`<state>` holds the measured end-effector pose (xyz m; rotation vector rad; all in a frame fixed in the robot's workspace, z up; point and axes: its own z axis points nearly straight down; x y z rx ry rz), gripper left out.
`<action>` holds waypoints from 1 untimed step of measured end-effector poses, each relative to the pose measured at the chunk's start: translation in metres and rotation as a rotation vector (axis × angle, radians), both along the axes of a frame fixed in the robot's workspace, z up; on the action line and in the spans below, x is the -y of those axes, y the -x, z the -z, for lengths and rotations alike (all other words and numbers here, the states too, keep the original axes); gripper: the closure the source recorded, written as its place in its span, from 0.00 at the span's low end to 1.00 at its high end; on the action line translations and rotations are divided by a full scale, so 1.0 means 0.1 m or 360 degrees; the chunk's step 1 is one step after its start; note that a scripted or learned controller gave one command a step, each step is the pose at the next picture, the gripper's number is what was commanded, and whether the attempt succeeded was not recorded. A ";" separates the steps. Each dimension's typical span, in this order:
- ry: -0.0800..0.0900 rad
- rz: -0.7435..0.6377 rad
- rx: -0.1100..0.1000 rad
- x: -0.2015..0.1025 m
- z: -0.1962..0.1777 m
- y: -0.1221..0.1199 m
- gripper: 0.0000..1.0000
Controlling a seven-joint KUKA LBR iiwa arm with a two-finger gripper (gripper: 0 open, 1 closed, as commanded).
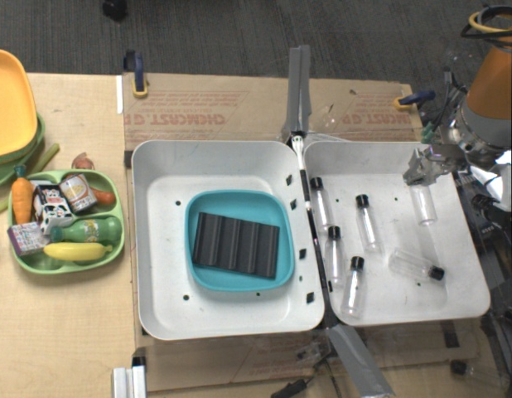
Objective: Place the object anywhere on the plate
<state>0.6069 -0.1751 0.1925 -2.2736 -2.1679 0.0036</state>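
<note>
A clear plastic test tube (423,206) hangs upright over the right white bin (463,301), pinched at its top between the gripper (422,172) fingers. The teal square plate (277,280) in the left bin, bearing a dark ribbed block (236,243), awaits it; carrying across and releasing remain.

A dark ribbed block (236,244) lies flat on the teal plate (239,201).

Cardboard-topped bench (74,322), two white bins (156,305), green tray (115,251)
</note>
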 end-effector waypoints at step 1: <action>0.0000 0.0000 0.0000 0.00 0.00 0.00 0.00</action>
